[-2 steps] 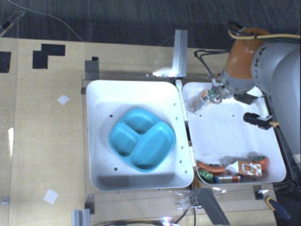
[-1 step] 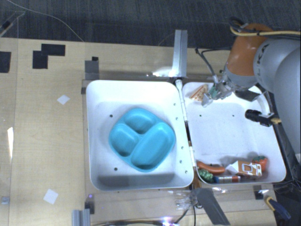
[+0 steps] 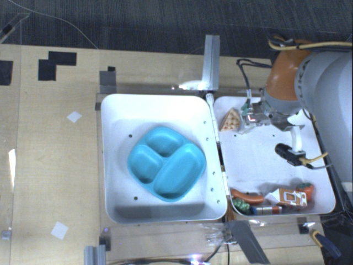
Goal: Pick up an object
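This is a robotics lab. A pale wooden surface (image 3: 49, 164) carries two white bins (image 3: 110, 148) fixed with metal brackets (image 3: 211, 59), with loose cables (image 3: 49, 21) trailing behind and black marker patches (image 3: 55, 64).

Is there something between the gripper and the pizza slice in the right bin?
Nothing visible stands between them. The gripper hangs at the far end of the right bin, right beside the pizza slice, which lies against the bin's left wall.

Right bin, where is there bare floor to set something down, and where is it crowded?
In the right bin, the middle floor is bare, between the pizza slice at the far left corner and the pile along the near wall. That pile, with a carrot and sauce packet, is crowded. The gripper sits over the far edge.
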### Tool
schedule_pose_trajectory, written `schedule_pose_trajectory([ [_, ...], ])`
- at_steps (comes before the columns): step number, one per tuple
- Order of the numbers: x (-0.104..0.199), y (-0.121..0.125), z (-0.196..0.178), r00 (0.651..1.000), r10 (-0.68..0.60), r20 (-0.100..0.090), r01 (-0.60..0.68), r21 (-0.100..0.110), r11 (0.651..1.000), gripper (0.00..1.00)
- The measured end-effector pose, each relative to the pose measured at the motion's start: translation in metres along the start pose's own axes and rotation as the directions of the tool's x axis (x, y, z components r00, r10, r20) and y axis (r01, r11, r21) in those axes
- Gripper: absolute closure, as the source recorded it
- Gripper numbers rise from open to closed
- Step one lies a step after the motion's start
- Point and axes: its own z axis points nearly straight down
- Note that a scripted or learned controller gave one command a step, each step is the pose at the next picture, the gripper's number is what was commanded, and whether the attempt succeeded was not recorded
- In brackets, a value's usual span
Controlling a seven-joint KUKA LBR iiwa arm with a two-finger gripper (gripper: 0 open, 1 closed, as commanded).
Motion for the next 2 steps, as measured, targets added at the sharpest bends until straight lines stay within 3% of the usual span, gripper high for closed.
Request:
schedule_pose_trajectory([
  [1,0.0159,-0.0218,-0.1385,0.998,-0.059,-0.001,0.059,0.004,0.998,1.0],
  [2,0.016,-0.0219,-0.1381,0.998,-0.059,-0.001,0.059,0.005,0.998,0.0],
])
